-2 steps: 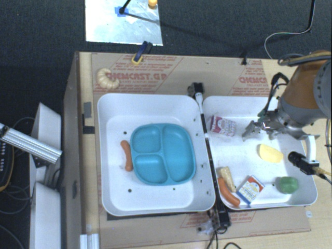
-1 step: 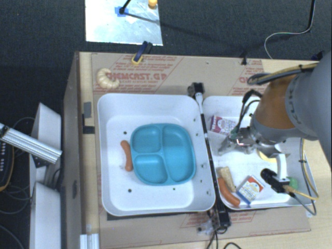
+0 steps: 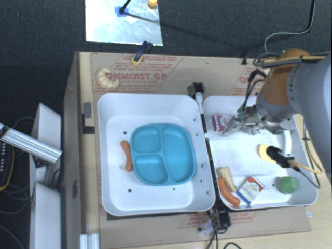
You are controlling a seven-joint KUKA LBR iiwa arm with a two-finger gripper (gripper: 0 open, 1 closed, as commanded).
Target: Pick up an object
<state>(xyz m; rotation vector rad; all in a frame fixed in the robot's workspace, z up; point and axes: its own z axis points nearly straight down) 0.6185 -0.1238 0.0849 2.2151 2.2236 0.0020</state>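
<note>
In the camera view, the gripper [image 3: 239, 124] is hanging low in the right bin [image 3: 311, 193]; whether it is open or closed cannot be told. A red-and-white packet [image 3: 220, 122] is lying just beside its tip, towards the left bin [image 3: 111, 139]. A green ball [image 3: 286, 184] is sitting well apart.

Silver sheet [image 3: 122, 14] on dark floor [image 3: 36, 45], pale coil [image 3: 106, 78] on cardboard [image 3: 171, 77]

Floor [image 3: 36, 45]: dark blue-grey carpet, evenly lit. A reflective silver sheet [image 3: 122, 27] lies flat on it beyond the surface [image 3: 166, 71], which is topped with brown cardboard bearing red print. An aluminium rail [image 3: 31, 143] and white panels [image 3: 49, 121] stand at the view's left. A black cable [image 3: 313, 7] trails at the far right.
</note>
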